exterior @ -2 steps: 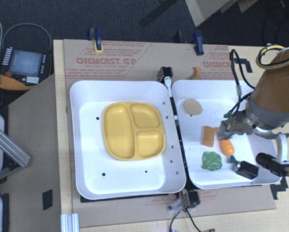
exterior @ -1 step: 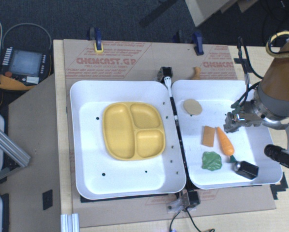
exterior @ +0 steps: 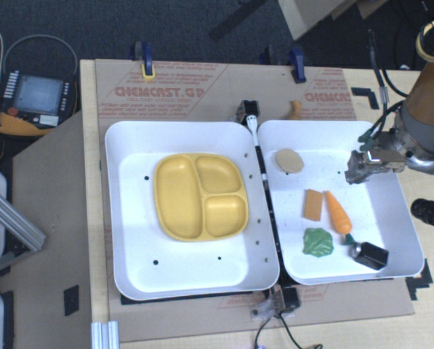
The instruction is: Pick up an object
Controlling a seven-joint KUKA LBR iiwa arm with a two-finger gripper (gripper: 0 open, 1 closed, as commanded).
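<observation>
While I watch the overhead feed, the biggest things I see are the two white bins sitting side by side on the bench, the left bin (exterior: 122, 195) and the right bin (exterior: 398, 217) touching along their inner rims. In the left one lies a yellow divided plate (exterior: 200, 195), three compartments, flat and roughly centred. The arm (exterior: 427, 107) comes in from the right edge, and its gripper (exterior: 362, 167) hangs over the upper right part of the right bin, above bare white floor; from this angle I cannot tell how it is set, and I see nothing in it. The candidates for picking all lie in the right bin, well apart from the gripper: an orange carrot (exterior: 337, 211) angled down the middle, a tan rectangular block (exterior: 313, 205) just beside it on its left, a green leafy piece (exterior: 318, 242) below the block, a round beige cookie-like disc (exterior: 289, 161) near the top left corner, and a small black and grey object (exterior: 368, 254) close to the carrot's lower end.
</observation>
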